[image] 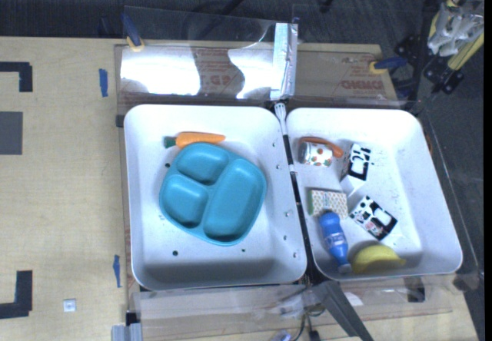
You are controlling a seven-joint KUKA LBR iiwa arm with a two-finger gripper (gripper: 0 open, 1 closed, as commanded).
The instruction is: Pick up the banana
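The banana (377,256) lies in the right bin (430,178), in its near corner, yellow, smooth and curved, with its near side against the bin's sloping wall. A blue bottle (334,236) lies just beside it on the left, its cap end close to the banana's tip; whether they touch is unclear. Beyond the banana sits a black-and-white patterned pack (373,216), and a second such pack (357,163) lies farther back. No writing on either can be read. A flat speckled card (328,200) lies by the divider between the bins, and behind it a small pale cup (317,152) with an orange rim or handle. The bin floor to the right of the packs is bare white, and so is the strip along the right wall, so the banana is open from above and from the right.

The left bin (146,201) holds a glossy blue three-part plate (213,192), with a carrot (200,139) touching its far edge. White floor shows all around the plate.

Behind the bins stand a shiny clear sheet (200,63) and brown cardboard (346,82) with red lettering, upside down and too blurred to read. The bench (61,178) is pale wood with blue tape tabs (103,82) and black marks (17,77).
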